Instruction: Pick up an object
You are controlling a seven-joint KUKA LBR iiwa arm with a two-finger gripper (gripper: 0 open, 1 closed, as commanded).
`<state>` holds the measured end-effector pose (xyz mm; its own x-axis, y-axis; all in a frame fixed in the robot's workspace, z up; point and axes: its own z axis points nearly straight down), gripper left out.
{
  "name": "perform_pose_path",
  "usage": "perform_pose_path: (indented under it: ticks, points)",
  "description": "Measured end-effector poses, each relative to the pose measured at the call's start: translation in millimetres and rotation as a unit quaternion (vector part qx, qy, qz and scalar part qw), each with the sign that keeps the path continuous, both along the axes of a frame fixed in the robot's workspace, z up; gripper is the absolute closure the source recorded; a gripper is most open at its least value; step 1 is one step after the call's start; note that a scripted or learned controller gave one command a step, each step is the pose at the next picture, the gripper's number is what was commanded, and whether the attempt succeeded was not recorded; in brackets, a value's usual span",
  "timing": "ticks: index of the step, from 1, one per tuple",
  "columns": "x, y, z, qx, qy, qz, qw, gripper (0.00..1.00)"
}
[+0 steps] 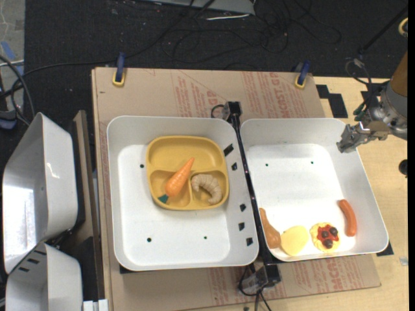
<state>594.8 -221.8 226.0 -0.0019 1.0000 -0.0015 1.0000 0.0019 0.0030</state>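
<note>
My gripper (348, 141) hangs over the right bin's (305, 173) far right rim, at the end of the arm coming in from the right. Along that bin's near edge lie a brown drumstick-shaped piece (269, 229), a pale yellow round piece (294, 240), a small yellow tart with dark berries (325, 235) and an orange-red sausage (349, 217). All sit well below the gripper. In the left bin (130, 232) a yellow divided plate (162, 157) holds a carrot (179, 177) and a pale shrimp (208, 188).
The two bins meet along a black-clipped seam (241, 186). A cardboard sheet (194, 89) lies under them, clamped at the far edge. Grey boxes (35, 186) stand to the left of the bench.
</note>
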Motion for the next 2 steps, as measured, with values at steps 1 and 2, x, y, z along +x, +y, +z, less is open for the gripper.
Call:
perform_pose_path:
  ticks: [1,2]
  points:
    - [-3,49,9,0.0013,0.001,0.003,1.0,1.0]
    - [-11,93,2,0.0014,0.002,0.002,1.0,1.0]
